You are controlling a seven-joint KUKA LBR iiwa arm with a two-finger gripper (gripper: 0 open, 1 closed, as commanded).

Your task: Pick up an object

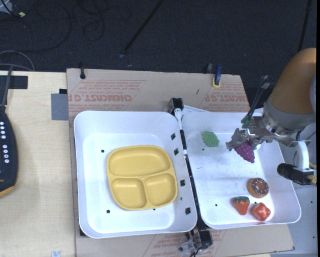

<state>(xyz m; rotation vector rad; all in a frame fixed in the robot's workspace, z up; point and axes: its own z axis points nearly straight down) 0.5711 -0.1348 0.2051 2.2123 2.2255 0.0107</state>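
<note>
Presently the gripper point(245, 141) is poised in the right bin point(224, 197), right at the purple grapes point(247, 152); whether they are clamped cannot be told. The grasp step is judged to be in hand. Next, a firm closure and a straight lift would be required.

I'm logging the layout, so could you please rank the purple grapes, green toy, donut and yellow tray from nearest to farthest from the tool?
1. Purple grapes, right at the tool.
2. Green toy, to its left.
3. Donut, below it, slightly farther.
4. Yellow tray, in the left bin.
</note>
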